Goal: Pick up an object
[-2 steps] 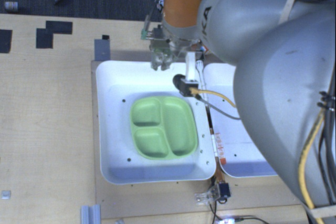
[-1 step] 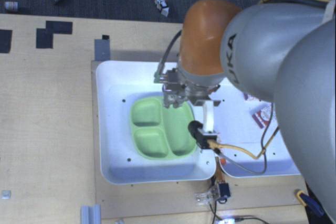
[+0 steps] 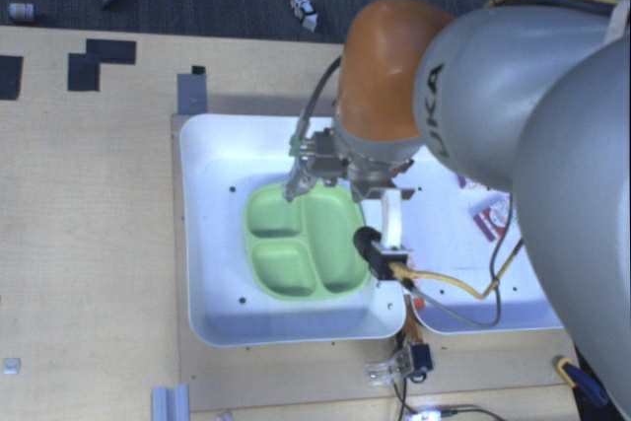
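Gripper (image 3: 335, 175) hangs over the far rim of a green divided plate (image 3: 286, 263), which lies flat in the white bin (image 3: 210, 212) at the view's left; whether that gripper is clenched or released we cannot tell. We judge the plate light, stiff and slick, best pinched at its rim.

My arm (image 3: 532, 113) is big and grey and enters from the right side of the view, where it covers the upper right part. It bends downward at the orange band (image 3: 389, 64), and below the band my wrist (image 3: 370, 158) points almost straight down. My gripper (image 3: 301, 180) hangs under the wrist, a little to its left, near the middle of the view and low.
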